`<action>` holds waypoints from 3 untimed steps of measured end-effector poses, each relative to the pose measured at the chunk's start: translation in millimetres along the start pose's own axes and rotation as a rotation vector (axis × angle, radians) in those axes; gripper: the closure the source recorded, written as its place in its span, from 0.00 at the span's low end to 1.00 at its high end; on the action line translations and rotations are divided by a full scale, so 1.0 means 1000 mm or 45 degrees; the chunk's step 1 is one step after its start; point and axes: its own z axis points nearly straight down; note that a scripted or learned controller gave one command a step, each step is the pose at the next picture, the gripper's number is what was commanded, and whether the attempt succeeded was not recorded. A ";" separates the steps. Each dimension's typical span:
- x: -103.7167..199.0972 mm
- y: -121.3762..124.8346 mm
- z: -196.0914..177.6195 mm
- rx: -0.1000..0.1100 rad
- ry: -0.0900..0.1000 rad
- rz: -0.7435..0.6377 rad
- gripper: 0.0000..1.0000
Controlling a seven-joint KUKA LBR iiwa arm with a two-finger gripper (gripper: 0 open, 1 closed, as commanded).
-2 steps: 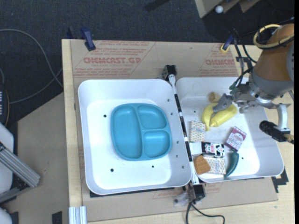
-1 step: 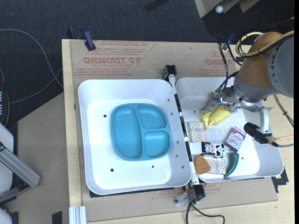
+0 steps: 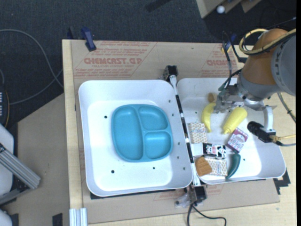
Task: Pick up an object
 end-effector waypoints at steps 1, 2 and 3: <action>0.000 0.000 0.000 0.001 0.000 0.000 0.00; -0.019 -0.063 0.031 0.036 0.014 0.000 0.00; -0.056 0.027 0.032 0.031 0.012 -0.002 0.00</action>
